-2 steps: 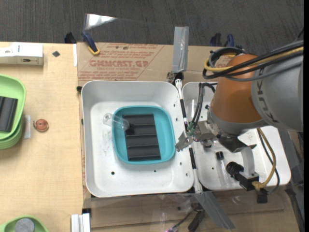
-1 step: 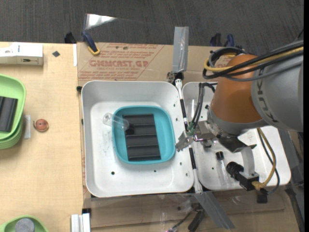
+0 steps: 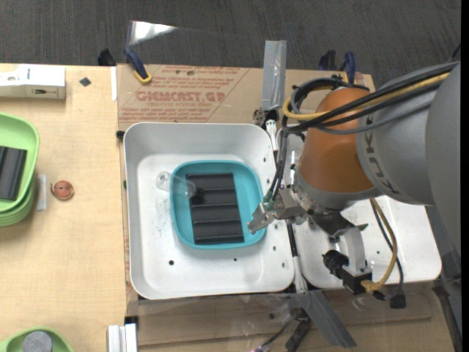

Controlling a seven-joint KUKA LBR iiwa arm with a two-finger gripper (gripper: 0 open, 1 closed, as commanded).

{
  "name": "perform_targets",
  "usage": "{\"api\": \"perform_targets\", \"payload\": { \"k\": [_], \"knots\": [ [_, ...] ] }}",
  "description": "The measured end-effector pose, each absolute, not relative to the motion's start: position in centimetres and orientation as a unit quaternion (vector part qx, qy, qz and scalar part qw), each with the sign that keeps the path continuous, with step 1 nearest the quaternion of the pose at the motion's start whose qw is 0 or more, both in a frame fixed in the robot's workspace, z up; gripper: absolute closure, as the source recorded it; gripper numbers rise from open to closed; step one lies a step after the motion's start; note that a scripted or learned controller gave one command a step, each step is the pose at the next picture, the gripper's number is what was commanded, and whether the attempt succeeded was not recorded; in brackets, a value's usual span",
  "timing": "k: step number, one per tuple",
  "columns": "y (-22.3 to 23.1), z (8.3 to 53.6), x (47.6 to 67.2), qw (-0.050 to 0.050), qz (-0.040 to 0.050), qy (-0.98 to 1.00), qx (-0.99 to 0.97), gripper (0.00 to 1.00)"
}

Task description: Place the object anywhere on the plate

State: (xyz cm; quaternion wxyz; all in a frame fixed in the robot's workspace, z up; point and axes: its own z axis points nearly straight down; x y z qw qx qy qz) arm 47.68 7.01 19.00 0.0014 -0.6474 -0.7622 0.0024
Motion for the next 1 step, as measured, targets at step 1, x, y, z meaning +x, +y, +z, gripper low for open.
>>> {"api": "perform_targets", "payload": {
  "k": [1],
  "knots": [
    [6.80,19.80,47.75,0.002,0.0037,-0.761,-0.649,1.00]
  ]
}}
